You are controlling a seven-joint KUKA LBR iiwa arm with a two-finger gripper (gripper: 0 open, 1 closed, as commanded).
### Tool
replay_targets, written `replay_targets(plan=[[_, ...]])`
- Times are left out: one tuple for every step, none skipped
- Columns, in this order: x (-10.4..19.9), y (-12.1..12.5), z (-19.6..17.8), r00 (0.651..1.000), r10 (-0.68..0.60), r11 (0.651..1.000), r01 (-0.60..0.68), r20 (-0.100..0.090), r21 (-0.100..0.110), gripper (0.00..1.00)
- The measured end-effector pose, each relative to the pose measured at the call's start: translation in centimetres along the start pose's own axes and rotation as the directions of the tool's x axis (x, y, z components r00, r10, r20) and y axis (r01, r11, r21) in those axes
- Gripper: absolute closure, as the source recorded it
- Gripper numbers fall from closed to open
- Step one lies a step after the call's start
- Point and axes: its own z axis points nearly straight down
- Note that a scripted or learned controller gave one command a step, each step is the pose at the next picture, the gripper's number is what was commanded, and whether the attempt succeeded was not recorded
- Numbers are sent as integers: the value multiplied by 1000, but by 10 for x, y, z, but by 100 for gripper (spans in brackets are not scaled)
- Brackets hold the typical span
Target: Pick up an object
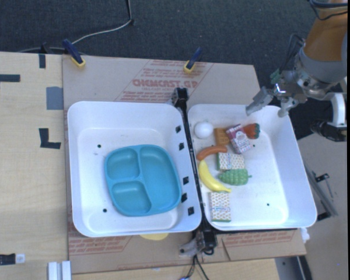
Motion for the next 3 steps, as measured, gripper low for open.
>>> replay_targets(plan=[[42, 34, 111, 1000, 0, 1000, 0, -1, 3, 0], [49, 40, 153, 1000, 0, 1000, 0, 2, -2, 0], [43, 43, 182, 1000, 0, 1000, 0, 2, -3, 0]])
